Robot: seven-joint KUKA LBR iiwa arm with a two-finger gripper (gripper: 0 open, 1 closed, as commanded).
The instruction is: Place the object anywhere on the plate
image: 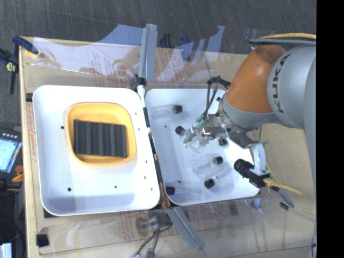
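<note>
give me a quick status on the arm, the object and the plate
Gripper low over right bin, among small clear vials. Grasp not confirmed. Yellow plate in left bin holds dark ridged block.

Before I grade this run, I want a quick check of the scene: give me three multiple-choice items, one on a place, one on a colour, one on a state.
1. Where is the plate?
A. left bin
B. right bin
C. on the bench outside the bins

2. What colour is the plate's rim?
A. blue
B. yellow
C. red

3. Where is the gripper now?
A. over the plate
B. over the right bin, among the small clear vials
C. off the bench

Answers: 1 A, it sits in the left bin. 2 B, a yellow rim rings a dark ribbed centre. 3 B, it hangs by the vial cluster.
</note>
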